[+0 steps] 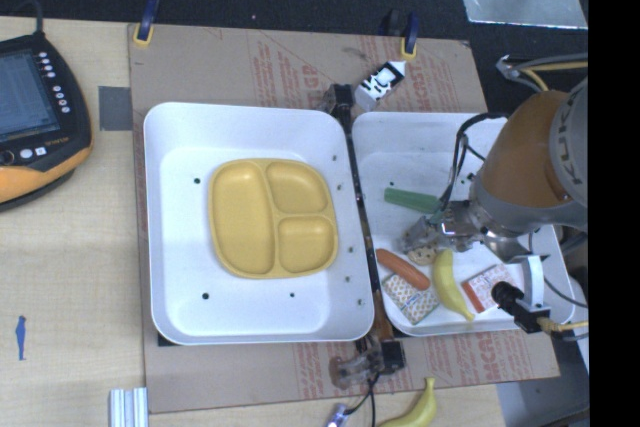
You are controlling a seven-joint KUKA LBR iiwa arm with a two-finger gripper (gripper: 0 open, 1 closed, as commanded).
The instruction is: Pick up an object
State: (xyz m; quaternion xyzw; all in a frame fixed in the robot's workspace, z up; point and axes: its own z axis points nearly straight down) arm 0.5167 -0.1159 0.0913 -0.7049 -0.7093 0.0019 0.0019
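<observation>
Both bins are white, the left bin (170,215) and the right bin (420,140). In the left one a pale yellow divided plate (272,217) lies. The right one holds a yellow banana (451,284), a red-orange sausage (402,268), a green stick (410,199), a red-and-white packet (486,288) and a checked packet (411,297). The arm (530,160) is grey with an orange band. The desk (60,295) is light wood under brown cardboard (250,65).
</observation>
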